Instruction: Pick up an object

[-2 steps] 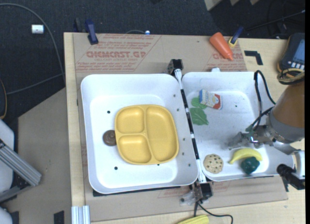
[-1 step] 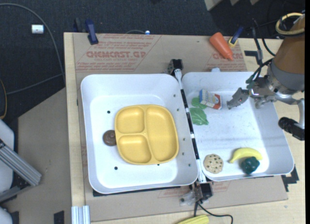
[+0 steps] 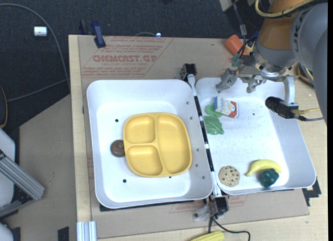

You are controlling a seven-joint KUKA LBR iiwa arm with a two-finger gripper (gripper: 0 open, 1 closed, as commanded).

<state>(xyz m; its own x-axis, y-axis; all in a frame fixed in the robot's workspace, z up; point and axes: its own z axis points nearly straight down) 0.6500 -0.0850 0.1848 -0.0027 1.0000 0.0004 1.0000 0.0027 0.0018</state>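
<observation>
grey hand (image 3: 238, 80) over right bin (image 3: 291, 146), grip unclear, brown disc (image 3: 117, 148) half under yellow tray (image 3: 156, 144)

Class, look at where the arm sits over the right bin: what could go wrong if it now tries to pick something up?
1. The gripper hovers near the right bin's far rim, so a straight descent might strike the wall.
2. The small carton lies against the green pieces; a grasp there may catch both or push one aside.
3. The banana touches a dark green object, crowding any grasp.
</observation>
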